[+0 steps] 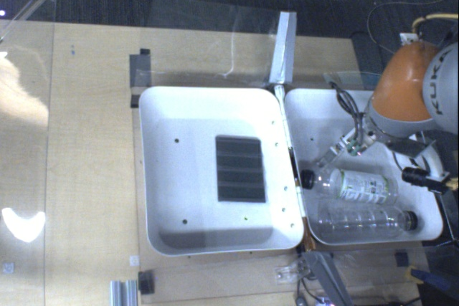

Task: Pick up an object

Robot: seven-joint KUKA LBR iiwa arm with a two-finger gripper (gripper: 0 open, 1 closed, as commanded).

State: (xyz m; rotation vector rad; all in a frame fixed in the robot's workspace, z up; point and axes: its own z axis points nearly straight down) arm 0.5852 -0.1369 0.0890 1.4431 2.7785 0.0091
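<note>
- Bottles are the only loose things here, both in the right bin (pixel 315 118): a clear one with a dark cap (pixel 362 220) lies on its side along the near wall, cap toward the right.
- Just beyond it, touching or nearly so, a second clear bottle with a white label (pixel 351 184) lies on its side, its dark cap toward the left wall of the bin.
- Left bin (pixel 161 154) sits just beside the right one on the desk (pixel 79 154); it carries a dark ribbed rectangle (pixel 240 168) on its floor.
- Above the labelled bottle, the claw (pixel 351 147) hangs low over the right bin; whether its fingers are apart or together I cannot tell.
- Farther back and right, the arm's orange band (pixel 401 86) rises behind the claw.
</note>
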